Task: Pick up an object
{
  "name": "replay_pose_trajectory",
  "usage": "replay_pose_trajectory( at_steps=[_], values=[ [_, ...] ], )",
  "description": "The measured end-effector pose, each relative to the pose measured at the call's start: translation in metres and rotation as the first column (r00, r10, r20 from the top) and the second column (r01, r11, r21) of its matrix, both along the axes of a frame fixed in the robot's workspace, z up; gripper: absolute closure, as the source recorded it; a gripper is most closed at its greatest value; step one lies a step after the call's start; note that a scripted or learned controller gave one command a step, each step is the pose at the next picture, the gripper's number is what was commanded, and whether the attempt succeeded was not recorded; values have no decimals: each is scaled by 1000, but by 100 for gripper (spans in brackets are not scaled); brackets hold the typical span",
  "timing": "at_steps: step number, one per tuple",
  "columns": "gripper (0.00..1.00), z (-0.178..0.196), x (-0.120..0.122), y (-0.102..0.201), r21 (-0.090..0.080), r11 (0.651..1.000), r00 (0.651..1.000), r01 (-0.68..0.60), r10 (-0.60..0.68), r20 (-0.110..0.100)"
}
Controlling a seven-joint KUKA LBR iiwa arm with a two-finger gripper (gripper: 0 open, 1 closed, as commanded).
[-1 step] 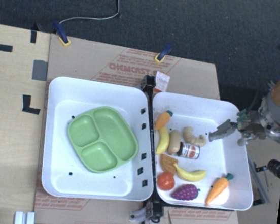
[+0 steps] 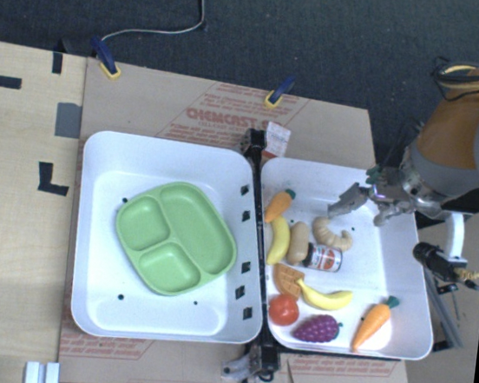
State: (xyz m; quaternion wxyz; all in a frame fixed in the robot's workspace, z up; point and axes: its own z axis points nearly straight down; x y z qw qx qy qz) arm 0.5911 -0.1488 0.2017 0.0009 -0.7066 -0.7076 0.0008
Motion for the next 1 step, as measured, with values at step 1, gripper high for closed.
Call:
replay_pose_trajectory(
  at_steps=[1],
  values=[
    [0,-62,26,-5,0,1000,1000,0,0,-1]
  ],
)
